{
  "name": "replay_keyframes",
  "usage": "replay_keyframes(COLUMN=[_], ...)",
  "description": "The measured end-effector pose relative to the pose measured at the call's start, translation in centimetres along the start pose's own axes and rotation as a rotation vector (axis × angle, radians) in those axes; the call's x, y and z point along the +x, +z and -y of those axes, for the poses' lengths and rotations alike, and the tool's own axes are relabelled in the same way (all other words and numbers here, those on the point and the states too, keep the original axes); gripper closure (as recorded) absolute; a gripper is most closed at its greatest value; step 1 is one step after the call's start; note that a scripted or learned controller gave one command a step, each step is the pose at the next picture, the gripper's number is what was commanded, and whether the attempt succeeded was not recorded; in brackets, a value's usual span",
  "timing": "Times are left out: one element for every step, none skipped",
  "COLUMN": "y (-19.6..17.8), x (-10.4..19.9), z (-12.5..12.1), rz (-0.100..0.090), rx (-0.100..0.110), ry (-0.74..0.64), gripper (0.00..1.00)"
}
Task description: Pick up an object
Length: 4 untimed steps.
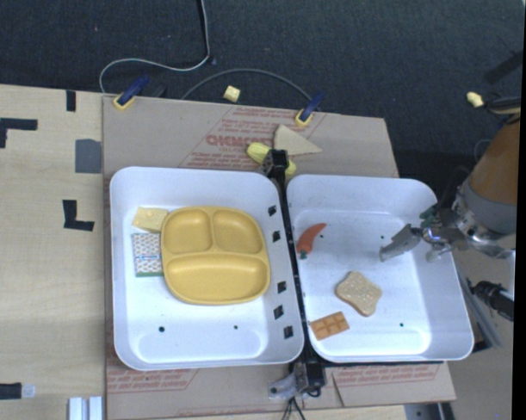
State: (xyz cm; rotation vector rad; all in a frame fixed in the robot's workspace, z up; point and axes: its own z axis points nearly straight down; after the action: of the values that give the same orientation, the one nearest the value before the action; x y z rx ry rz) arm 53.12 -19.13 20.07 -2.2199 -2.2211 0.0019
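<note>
Hovering over the right bin's (431,340) right side: tool (398,246), fingers spread, gripping nothing. Lying well apart on that bin's floor: toast slice (358,292), cracker (329,325), orange-red piece (309,237). Sitting in left bin (125,329): yellow tray (216,255).

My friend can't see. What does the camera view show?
A grey robot arm's tool hovers over the right white bin, which holds a tan toast-shaped piece, an orange cracker and a small red-orange piece. The left white bin holds a yellow divided plastic tray.
</note>
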Motion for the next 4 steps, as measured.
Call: replay_keyframes(y=[4.6, 11.8, 10.4, 10.4], x=[4.4, 5.4, 5.3, 5.3], z=[1.1, 0.1, 0.0, 0.0], rz=[-0.002, 0.004, 0.006, 0.006], rx=[0.004, -0.003, -0.008, -0.007], ry=[-0.003, 0.0, 0.002, 0.002], gripper=[0.0, 0.0, 1.0, 0.0])
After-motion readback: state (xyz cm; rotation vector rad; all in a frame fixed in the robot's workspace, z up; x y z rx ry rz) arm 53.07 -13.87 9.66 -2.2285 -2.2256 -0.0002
